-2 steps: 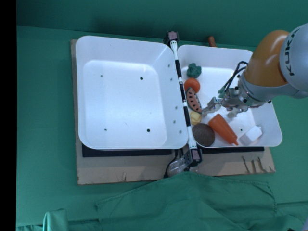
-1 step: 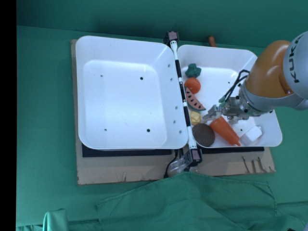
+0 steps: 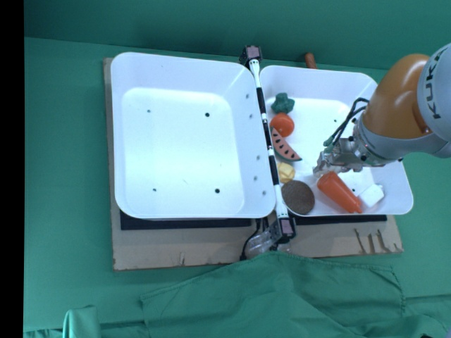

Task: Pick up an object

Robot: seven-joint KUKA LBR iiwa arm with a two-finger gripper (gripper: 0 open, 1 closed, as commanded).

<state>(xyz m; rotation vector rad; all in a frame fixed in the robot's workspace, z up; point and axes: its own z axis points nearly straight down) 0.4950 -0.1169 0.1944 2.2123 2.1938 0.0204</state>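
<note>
Camera view: the arm is reaching in from the right, and the gripper is hanging low over the right bin, just above the orange carrot-like piece. Whether its tool is apart or together cannot be told. Nothing is showing in its grasp, so this is looking like the approach step. Next it is needing to settle squarely over the orange piece, clear of the white block beside it.
</note>
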